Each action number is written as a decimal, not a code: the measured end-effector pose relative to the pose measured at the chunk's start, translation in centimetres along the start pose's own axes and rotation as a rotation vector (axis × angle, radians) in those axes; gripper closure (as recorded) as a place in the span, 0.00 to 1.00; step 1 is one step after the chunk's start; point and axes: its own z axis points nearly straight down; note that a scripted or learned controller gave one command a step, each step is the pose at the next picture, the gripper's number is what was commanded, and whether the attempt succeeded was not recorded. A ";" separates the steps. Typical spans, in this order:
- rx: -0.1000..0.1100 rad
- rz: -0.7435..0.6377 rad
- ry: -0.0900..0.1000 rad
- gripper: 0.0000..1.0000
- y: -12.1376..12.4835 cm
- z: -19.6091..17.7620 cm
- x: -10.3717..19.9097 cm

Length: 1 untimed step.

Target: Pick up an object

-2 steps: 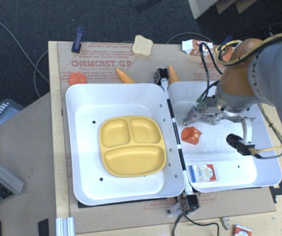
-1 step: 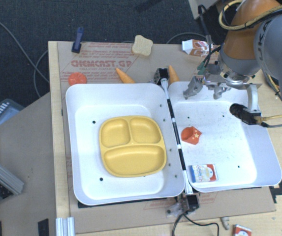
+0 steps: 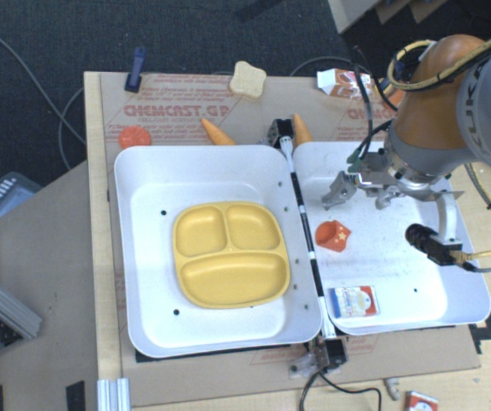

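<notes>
In the right bin (image 3: 451, 311), close to its left wall, lies a small orange-red block (image 3: 332, 235). A white packet with red and blue print (image 3: 352, 301) rests near that bin's front edge. My gripper (image 3: 362, 193) hangs over the back part of the right bin, above and slightly right of the orange-red block. Its two grey fingers are spread apart, with nothing between them. In the left bin (image 3: 142, 229) sits a yellow divided plate (image 3: 230, 253).
Behind the bins, loose things lie on the cardboard: a blue piece (image 3: 134, 68), a bread slice (image 3: 248, 79), an orange carrot (image 3: 218, 133), an orange disc (image 3: 134, 137) and a printed packet (image 3: 341, 81). A black connector (image 3: 425, 240) juts from the arm over the right bin.
</notes>
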 end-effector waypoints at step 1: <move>-0.003 -0.001 -0.001 0.00 1.5 0.0 0.5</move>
